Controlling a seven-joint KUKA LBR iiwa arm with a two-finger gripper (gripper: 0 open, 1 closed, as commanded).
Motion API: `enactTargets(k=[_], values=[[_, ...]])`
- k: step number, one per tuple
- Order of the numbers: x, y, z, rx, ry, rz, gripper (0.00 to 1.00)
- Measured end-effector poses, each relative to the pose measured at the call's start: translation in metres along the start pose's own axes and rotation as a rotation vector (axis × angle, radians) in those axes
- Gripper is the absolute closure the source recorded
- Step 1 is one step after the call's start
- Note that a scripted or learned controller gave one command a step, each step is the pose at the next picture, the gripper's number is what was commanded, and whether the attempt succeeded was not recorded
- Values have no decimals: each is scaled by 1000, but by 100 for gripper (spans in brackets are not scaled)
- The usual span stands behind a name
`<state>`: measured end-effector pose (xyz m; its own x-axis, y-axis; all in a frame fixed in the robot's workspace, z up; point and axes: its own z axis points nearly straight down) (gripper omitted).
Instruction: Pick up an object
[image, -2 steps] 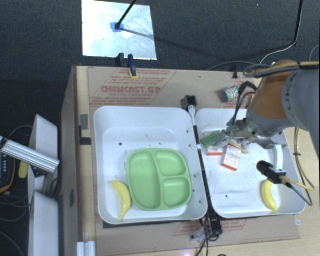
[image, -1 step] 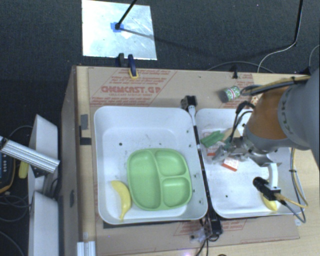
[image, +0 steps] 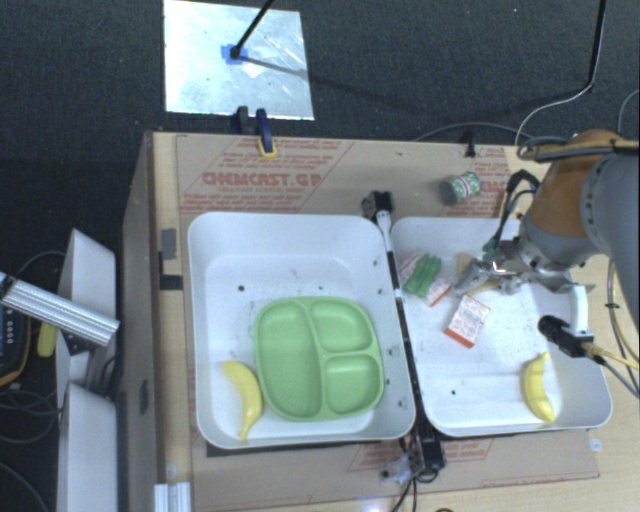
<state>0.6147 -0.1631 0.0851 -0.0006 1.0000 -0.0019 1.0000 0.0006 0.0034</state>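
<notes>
Two white bins side by side on the bench. Left bin (image: 215, 300) holds a green divided plate (image: 320, 357) at centre-bottom, with a banana (image: 244, 396) touching its lower-left edge; the upper half of that bin is bare floor. Right bin (image: 590, 400) is more crowded along its upper left.

Open room in the right bin: the middle and lower floor is bare between the carton and the second banana; bottom-left corner also free. The dividing rims of the two bins meet in a narrow ridge down the centre.

Arm (image: 575, 215) enters from the right, over the right bin's upper right part. Gripper (image: 487, 275) is low over the bin's upper middle, fingers pointing left; whether they are open or closed cannot be told at this size, and nothing can be made out between them.

Things near the tool: a green pack (image: 424, 272) just left of it, long axis running upper right to lower left, lying against a pale wrapper. A red-and-white carton (image: 467, 320) lies just below the gripper, long axis tilted the same way. Second banana (image: 537, 387) near the lower right wall, long axis near vertical, well apart from the gripper.

A small tin (image: 462, 187) sits on the bench above the right bin, outside it.
</notes>
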Motion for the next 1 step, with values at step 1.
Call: enactTargets(k=[1], values=[[3, 50, 2, 19, 3, 2, 0]])
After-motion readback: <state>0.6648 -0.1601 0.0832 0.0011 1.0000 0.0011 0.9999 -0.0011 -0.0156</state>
